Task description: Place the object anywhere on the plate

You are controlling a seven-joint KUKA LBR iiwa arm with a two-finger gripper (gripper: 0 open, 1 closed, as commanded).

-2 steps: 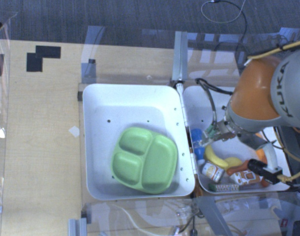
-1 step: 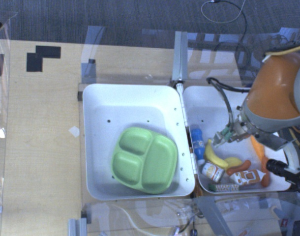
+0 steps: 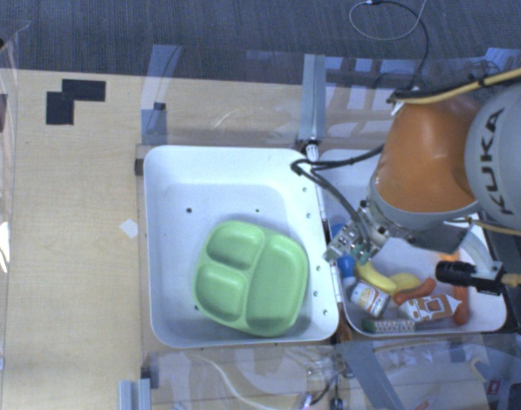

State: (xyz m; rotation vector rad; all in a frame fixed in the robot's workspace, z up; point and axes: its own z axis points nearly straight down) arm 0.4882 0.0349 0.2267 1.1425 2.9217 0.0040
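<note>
A: Toy food [image 3: 395, 290], the likely source of the object to be placed, is seen heaped in the right bin [image 3: 487, 314], at its near left corner. A yellow banana-like piece [image 3: 382, 278], a small jar with a white label [image 3: 368, 299], an orange sausage-like piece [image 3: 412, 290] and a flat white packet [image 3: 427, 310] can be made out. Which of them is meant cannot be told.

B: And the plate?

A: A light green plate [image 3: 252, 278] with three compartments is laid in the left bin [image 3: 166, 229], toward its near right side, close to the wall shared with the other bin. Nothing is carried on it, so the placing is judged not yet done.

B: How is the arm set?

A: The arm [image 3: 436, 165] is reached in from the right, and its gripper [image 3: 350, 248] is lowered over the left edge of the right bin, just above the heap. That position is judged to suit a pick, since the pile is directly beneath it. Whether the claw is released or clenched cannot be told; it is hidden under the wrist and cabling, and nothing is seen to be held.

B: Is any writing readable?

A: "KUKA" is printed in black on the grey arm casing at the right. Print is carried on the jar label and the packet, but it is too small to be read.
</note>
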